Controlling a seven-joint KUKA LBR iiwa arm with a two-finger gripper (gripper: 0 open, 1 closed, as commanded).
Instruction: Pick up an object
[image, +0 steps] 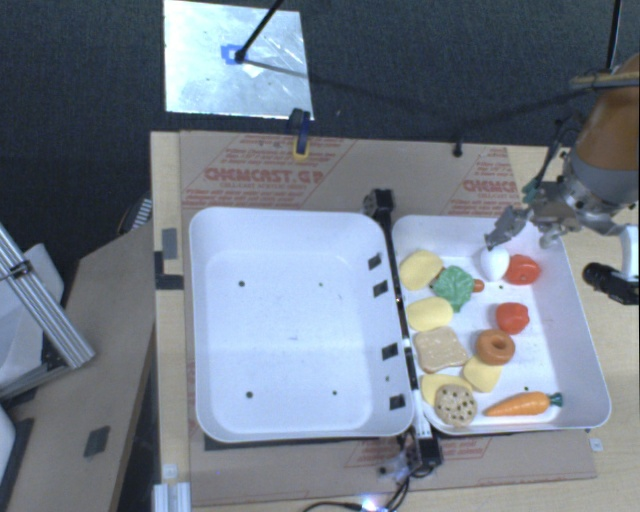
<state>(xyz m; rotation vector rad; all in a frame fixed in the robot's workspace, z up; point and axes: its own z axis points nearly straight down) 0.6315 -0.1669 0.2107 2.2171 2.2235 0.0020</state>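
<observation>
The grey arm with its orange band is reaching in from three o'clock, and its two-finger gripper (524, 228) is hanging over the far part of the right-hand shallow white bin (585, 370). The fingers (505, 226) are standing apart with nothing between them. A small white egg-shaped object (493, 262) is lying just below the fingertips, at about six o'clock from them, with a red tomato-like piece (523, 269) touching it at its three o'clock.

The rest of the toy food is sitting in the same bin: a yellow lemon-shaped piece (420, 268) at nine o'clock of the egg, a green leafy piece (455, 286) beside it, a red round piece (512, 317), a brown glazed doughnut (494, 347), a tan slice of bread (440, 349), a speckled round cookie (455, 404) and an orange carrot (519, 404) along the near edge. The left-hand white bin (230, 400) is lying beside it on the cardboard-covered bench (260, 170).
</observation>
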